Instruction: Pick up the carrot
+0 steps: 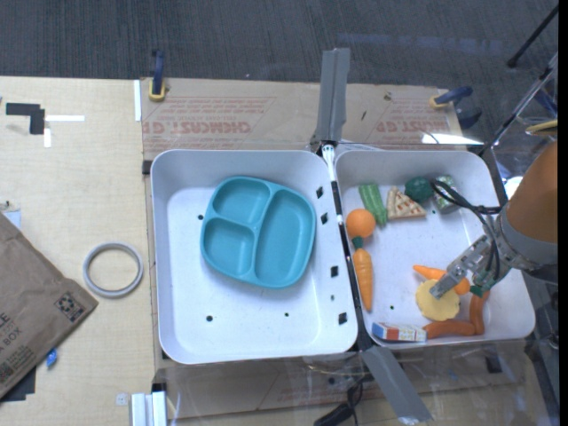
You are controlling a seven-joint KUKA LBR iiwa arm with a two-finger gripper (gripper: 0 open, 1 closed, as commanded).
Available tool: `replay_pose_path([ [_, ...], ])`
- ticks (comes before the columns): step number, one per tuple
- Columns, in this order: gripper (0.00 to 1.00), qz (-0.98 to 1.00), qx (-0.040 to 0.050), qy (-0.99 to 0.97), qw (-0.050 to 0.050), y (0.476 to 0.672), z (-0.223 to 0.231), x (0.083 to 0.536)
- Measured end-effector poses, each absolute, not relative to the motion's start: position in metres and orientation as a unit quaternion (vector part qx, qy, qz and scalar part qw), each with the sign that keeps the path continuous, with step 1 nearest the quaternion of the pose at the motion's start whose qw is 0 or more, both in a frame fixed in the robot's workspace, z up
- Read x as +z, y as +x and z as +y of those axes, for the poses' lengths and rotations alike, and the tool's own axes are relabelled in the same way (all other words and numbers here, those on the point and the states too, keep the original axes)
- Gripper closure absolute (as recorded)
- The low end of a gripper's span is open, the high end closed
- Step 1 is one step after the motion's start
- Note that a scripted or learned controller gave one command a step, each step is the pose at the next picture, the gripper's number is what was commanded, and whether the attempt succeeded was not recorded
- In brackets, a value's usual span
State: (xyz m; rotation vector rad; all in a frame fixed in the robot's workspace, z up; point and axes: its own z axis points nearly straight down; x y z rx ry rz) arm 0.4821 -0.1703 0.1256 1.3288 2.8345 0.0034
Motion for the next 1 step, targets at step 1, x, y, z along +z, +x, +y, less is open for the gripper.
replay_pose_path([
  [1,1.0,0.956,-0.0001,0.294,0.0,0.4962,-0.0901,0.1894],
])
